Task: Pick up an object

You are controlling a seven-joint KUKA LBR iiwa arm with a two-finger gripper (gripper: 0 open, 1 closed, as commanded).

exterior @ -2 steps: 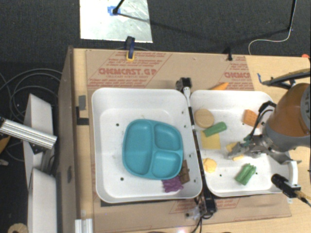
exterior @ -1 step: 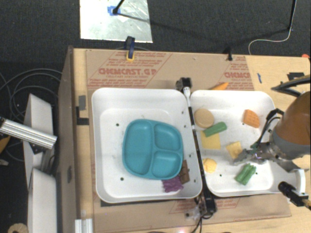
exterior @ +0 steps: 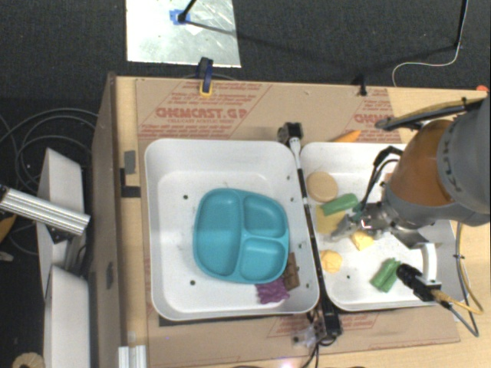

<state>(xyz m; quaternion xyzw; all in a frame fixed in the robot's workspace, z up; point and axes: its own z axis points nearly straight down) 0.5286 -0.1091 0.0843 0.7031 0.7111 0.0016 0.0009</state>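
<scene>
- The gripper (exterior: 359, 222) is low in the right bin (exterior: 349, 158), its metal fingers down among the small food pieces; whether they are spread or closed I cannot tell, since the tips blur into the items beneath them.
- The likeliest target, judged by closeness, is the yellow piece (exterior: 360, 241), touching or just under the fingertips, with the green piece (exterior: 338, 204) just up-left of the gripper.
- Other things near the gripper: a tan round disc (exterior: 321, 184) beyond the green piece, a pale yellow wedge (exterior: 328, 222) to the gripper's left, a small round yellow piece (exterior: 331, 261) below-left, and a green block (exterior: 385, 274) below-right.
- These look like light, stiff plastic toy foods with smooth skins, so likely slippery; a hold across the yellow piece's narrow middle should be steadier than one at an edge.
- Crowding is a risk: neighbours beside the gripper could be nudged or caught as well.
- Well left of the gripper, the left bin (exterior: 165, 205) bears a teal divided plate (exterior: 242, 234), with a purple item (exterior: 269, 291) and a brown item (exterior: 292, 273) at the plate's lower right.
- The arm's bulk covers the right bin's far side, and the yellow piece's full shape is partly hidden.
</scene>
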